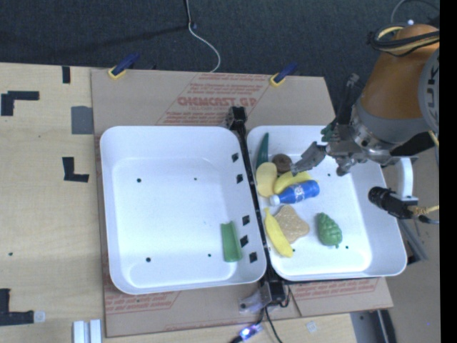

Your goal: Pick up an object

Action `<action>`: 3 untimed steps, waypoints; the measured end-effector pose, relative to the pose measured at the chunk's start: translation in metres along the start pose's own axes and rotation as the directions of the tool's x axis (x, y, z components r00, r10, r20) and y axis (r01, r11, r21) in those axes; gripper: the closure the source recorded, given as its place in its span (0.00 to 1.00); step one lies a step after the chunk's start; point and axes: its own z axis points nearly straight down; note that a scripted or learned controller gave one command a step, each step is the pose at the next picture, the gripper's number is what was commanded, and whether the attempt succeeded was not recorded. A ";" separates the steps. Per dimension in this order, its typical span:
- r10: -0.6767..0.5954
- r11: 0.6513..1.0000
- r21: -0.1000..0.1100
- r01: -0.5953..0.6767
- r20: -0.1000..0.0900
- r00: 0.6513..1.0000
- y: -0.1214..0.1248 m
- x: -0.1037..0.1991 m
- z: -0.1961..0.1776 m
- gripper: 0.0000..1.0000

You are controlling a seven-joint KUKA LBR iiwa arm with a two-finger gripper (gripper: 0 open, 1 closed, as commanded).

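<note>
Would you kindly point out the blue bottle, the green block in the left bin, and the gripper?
blue bottle (298, 192): camera view, middle of its blue body.
green block (229, 242): camera view, centre of its top face.
gripper (308, 161): camera view, at its fingertips, above the yellow toys.

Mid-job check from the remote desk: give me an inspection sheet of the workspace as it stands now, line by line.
Surface: bench with a cardboard sheet bearing two white bins side by side.
Job's things: right bin holds a blue bottle, two bananas, a yellow pear-like piece, a bread slice, a green leafy piece, a dark green long piece and a brown piece; left bin holds one green block.
Clutter: black tape marks on the bench.
End effector: low over the right bin's pile; grip cannot be judged.
Cables: white cable on the dark floor; wires by the arm.
Surroundings: dark carpet.
</note>
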 end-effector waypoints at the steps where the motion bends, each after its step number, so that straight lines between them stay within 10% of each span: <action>1: 0.003 1.000 0.009 -0.003 -0.001 1.000 0.001 -0.023 0.103 0.00; 3: -0.003 1.000 -0.006 0.003 0.002 1.000 0.091 -0.068 0.162 0.00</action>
